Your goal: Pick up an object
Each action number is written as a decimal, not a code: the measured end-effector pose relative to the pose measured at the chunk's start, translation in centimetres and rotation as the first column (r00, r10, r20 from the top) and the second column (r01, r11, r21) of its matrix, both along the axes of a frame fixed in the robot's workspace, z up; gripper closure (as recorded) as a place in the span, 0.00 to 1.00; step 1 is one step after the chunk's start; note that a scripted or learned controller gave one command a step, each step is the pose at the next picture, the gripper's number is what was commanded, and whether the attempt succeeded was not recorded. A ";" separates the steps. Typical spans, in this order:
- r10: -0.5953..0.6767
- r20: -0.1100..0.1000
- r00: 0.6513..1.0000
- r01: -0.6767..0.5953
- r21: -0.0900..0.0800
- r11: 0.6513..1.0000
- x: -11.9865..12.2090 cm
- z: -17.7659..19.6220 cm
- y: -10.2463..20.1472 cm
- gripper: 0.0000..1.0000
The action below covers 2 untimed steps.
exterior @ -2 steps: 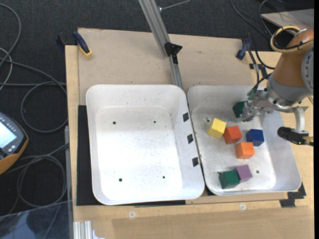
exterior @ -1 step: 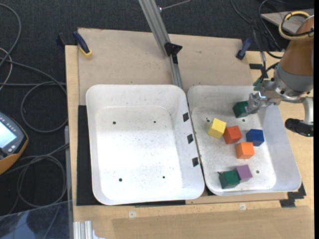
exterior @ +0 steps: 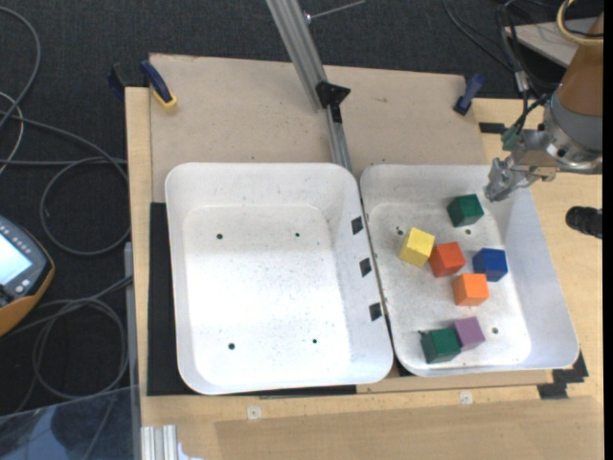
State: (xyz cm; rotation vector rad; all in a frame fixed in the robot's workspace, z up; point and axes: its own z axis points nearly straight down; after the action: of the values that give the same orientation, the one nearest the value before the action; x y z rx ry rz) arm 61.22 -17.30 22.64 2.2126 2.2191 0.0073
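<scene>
Around the table (exterior: pixel 239 113)

We see blue clamps (exterior: pixel 158 81) (exterior: pixel 468 93) at its far corners, a metal pole (exterior: pixel 305 46) rising from its far middle, black cables (exterior: pixel 57 161) and a handheld pendant (exterior: pixel 17 266) on the floor to its left.

Arm (exterior: pixel 584 84) cut off at right edge (fingers unclear).

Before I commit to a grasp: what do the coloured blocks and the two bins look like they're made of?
The blocks, such as the yellow block and the blue block, look like painted wood or hard plastic: solid colours, matte faces, crisp edges. I can't tell which. The right bin and left bin look like thin moulded white plastic, with rounded corners, a soft sheen and dark speckles.
</scene>
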 end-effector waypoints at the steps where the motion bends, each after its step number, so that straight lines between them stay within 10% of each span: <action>1: -0.001 -0.006 1.000 0.001 0.001 1.000 0.1 0.0 0.0 1.00; 2: 0.001 -0.011 1.000 -0.001 0.005 1.000 -1.8 -0.6 4.4 1.00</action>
State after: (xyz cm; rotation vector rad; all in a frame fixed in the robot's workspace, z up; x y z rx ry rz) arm 59.47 -12.90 22.03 2.2189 2.2285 0.0005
